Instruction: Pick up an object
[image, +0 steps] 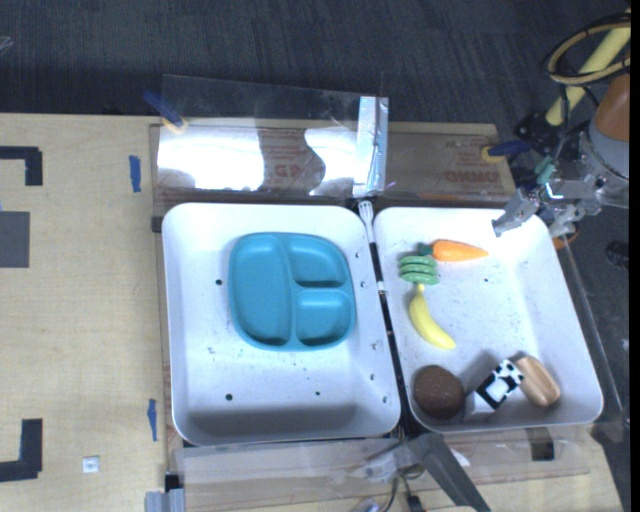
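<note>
Two bins on the desk (80, 330): carrot (458, 251) and banana (429, 321) in the right bin (575, 330). End effector (520, 215) over its far corner; finger state cannot be determined.

One fixed camera looks down at a slant on both bins (190, 330).

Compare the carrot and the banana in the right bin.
The carrot is orange with a green leafy top and lies crosswise near the far wall; the banana is yellow, curved, and runs slantwise toward the near side. The carrot tapers to a point; the banana bends. Both rest in the right bin.
</note>
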